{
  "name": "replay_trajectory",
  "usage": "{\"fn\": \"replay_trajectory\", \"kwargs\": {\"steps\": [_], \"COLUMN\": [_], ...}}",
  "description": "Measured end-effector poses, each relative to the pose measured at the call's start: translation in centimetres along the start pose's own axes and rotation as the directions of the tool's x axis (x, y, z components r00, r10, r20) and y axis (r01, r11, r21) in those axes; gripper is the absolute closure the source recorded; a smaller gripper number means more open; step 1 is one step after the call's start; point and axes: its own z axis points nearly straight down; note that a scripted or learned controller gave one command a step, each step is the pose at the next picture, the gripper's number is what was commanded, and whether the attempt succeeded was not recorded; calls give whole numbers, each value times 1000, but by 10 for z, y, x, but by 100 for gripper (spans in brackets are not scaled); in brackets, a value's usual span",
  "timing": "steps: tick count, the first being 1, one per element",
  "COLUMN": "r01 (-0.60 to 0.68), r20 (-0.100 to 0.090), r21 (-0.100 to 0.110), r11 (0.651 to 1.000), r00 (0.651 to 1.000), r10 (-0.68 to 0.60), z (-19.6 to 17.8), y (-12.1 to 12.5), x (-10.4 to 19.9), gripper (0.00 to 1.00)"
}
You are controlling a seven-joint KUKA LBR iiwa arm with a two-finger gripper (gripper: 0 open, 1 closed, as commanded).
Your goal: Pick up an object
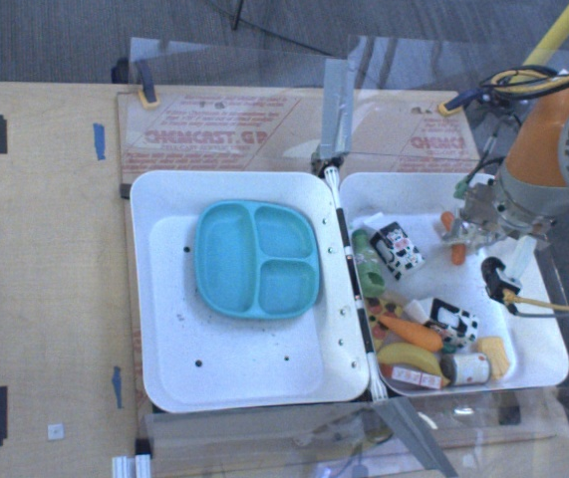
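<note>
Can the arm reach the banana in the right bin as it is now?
Probably yes. The banana lies near the front of the right bin, uncovered on top, though a carrot and a bottle crowd it. The end effector hangs above the same bin.

A turquoise divided plate [258,259] is seen in the white left bin [159,297], while the white right bin [543,352] is crowded with colour: two black-and-white cow-patterned toys [397,248] [453,320], an orange carrot [411,332], a yellow banana [409,357] and a green piece [369,272]. The grey arm [553,157] is marked by an orange band.
</note>
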Motion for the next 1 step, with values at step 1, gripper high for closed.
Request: {"fn": "replay_trajectory", "kwargs": {"steps": [1], "r01": [44], "r20": [-5], "r21": [13], "r11": [999], "r00": [999], "r10": [-44], "z": [-112], "y": [16], "x": [88], "gripper": [100]}}
